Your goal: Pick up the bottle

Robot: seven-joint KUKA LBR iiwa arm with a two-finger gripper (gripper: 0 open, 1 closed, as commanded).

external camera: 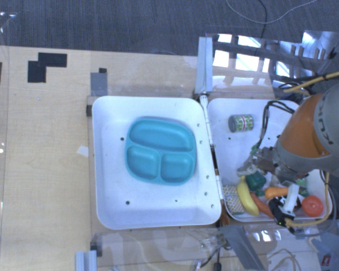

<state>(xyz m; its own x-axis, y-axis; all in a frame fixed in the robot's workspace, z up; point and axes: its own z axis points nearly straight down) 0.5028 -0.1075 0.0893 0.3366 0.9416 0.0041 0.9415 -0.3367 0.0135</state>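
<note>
Hovering over the fruit, bottle untouched
Bottle lies sideways at the right bin's back, clear of the arm; looks light, roll-prone, so grab across its middle. Jaws: can't tell.

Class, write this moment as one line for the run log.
arm over right bin | claw near banana and carrot | can lying apart, untouched | blue tray in left bin
</note>
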